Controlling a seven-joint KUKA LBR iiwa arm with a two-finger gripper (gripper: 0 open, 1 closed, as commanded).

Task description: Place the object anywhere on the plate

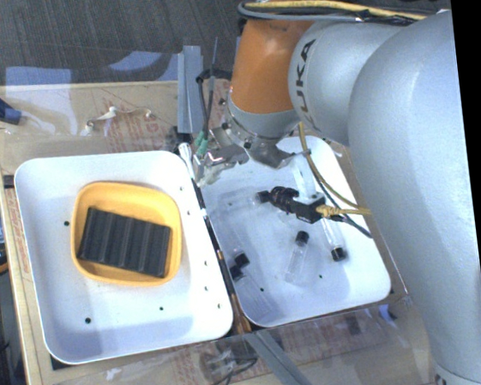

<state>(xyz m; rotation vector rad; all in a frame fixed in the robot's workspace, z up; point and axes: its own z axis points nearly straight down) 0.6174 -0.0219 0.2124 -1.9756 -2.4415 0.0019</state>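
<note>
The big grey arm (pixel 388 127) reaches over the right bin (pixel 368 289). I cannot tell the end effector's (pixel 211 158) state. The black grooved block (pixel 127 241) lies on the yellow plate (pixel 159 196), left bin (pixel 59 337). A bump could knock it off.

Occluded and unresolved areas, camera view

The arm (pixel 388 127) covers the upper right corner of the right bin (pixel 355 291), and you cannot resolve the gripper (pixel 219 153) fingers there. Small dark pieces (pixel 236 265) at the frame's lower centre are too small to identify.
</note>
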